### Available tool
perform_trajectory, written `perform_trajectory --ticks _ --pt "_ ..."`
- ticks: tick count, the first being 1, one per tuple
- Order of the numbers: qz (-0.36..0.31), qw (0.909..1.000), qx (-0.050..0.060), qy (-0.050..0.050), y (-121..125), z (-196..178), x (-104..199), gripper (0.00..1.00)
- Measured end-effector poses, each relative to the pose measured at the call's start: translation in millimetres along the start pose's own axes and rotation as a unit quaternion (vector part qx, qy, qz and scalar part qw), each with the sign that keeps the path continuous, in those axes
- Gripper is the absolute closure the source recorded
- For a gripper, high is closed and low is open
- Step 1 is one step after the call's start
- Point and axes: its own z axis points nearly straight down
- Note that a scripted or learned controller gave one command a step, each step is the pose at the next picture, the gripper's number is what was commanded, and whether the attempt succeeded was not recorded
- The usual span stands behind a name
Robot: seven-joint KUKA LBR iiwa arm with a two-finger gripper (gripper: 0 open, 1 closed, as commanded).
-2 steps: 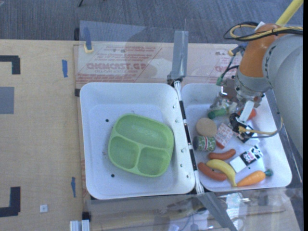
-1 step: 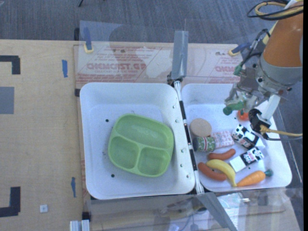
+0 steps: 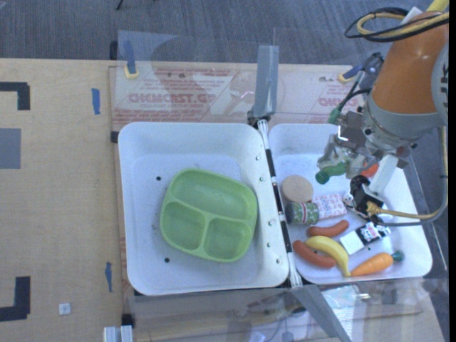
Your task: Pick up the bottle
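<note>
Right now my gripper (image 3: pixel 342 164) hangs over the upper part of the right bin (image 3: pixel 299 137), at the right of the frame, below my orange band. A green bottle (image 3: pixel 332 171) sits at my fingertips, lying roughly level with its cap end toward the left; it looks to be between my fingers and lifted off the bin floor, though the wrist hardware crowds the spot and I cannot make out how wide they stand.

Below me in the same bin lie a round tan bun-like piece (image 3: pixel 297 188), a small can (image 3: pixel 302 212) on its side just under it, a pink-patterned packet (image 3: pixel 330 204), two red sausages (image 3: pixel 327 229), a banana (image 3: pixel 332 251), a carrot (image 3: pixel 372 263) at the lower right corner, and a white-and-black box (image 3: pixel 362 237).

The left bin (image 3: pixel 142 148) holds a green divided plate (image 3: pixel 208 214) near its centre.
</note>
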Motion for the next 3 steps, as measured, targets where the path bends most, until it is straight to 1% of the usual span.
perform_trajectory --ticks 1,2,3 --pt "0.030 0.9996 0.001 0.000 -40 -2 35 1.00" --pt "0.037 0.9993 0.000 0.000 -52 38 13 1.00" --pt "0.107 0.9943 -0.002 0.000 -67 -12 -35 1.00"
